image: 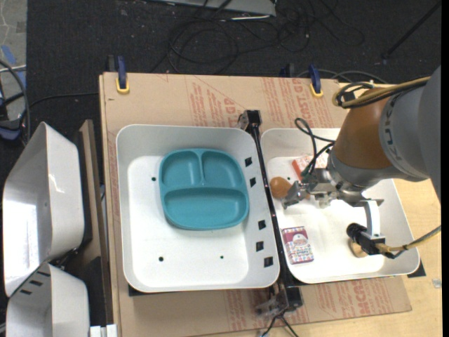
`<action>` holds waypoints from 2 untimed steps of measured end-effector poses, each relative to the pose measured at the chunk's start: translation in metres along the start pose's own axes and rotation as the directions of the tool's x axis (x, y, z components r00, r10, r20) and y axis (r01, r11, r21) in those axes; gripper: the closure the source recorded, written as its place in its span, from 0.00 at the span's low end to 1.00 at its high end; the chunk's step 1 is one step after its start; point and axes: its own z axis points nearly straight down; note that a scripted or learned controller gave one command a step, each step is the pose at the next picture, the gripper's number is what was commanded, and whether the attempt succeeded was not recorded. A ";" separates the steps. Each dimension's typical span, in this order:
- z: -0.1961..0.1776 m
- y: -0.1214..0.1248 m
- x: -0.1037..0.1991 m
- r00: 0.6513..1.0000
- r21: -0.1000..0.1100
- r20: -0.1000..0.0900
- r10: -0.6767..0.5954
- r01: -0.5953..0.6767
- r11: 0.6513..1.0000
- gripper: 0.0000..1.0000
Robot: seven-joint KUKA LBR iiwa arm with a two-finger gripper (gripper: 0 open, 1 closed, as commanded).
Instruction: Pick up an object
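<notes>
End effector [307, 194] low in the right bin [330, 255], just beside a brown ball [280, 186]; whether it is open cannot be told

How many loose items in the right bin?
3: a brown ball at the left side, a pink card in front, a red-white packet farther back, partly under the arm, which may hide more.

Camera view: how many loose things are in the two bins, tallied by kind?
Teal divided plate: 1
Small brown rounded object: 1
Red-and-white packet: 1
Partly hidden red-and-white item: 1
Total: 4 that can be clearly made out
</notes>
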 end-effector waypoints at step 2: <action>-0.061 -0.007 -0.001 1.000 -0.008 0.001 0.000 0.000 1.000 1.00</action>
